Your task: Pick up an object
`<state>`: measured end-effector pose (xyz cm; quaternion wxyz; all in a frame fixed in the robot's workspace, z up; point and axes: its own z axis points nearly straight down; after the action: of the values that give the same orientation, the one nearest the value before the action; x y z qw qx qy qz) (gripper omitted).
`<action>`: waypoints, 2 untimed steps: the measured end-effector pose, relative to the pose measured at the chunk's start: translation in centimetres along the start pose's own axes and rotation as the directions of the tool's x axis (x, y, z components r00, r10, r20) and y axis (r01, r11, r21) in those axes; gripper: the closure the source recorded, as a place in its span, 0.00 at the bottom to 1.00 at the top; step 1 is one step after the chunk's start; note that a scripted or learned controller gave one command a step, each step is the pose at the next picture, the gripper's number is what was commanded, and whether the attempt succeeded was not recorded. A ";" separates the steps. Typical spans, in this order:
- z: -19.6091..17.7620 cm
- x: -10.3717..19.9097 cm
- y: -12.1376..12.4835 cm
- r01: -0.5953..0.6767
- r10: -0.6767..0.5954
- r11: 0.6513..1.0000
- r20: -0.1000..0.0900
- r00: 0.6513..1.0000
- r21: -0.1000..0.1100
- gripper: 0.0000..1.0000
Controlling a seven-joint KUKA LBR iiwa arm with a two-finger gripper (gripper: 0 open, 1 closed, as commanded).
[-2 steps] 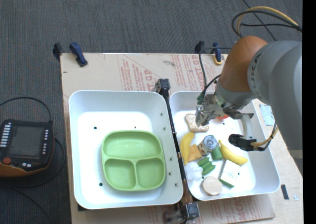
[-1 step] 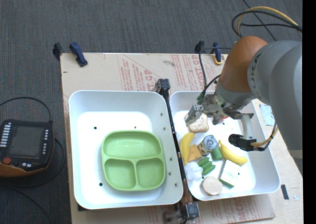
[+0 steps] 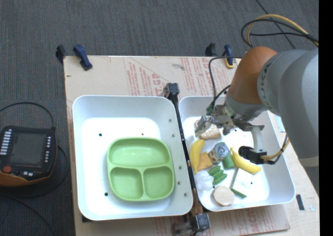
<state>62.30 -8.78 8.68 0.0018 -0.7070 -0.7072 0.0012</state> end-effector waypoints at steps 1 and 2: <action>-1.1 0.0 0.1 0.001 -0.001 1.000 -0.001 1.000 0.000 1.00; -8.3 -5.6 -6.8 -0.001 0.001 1.000 0.000 1.000 -0.003 1.00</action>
<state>55.53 -14.40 17.03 0.0006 -0.7074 -0.7068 0.0004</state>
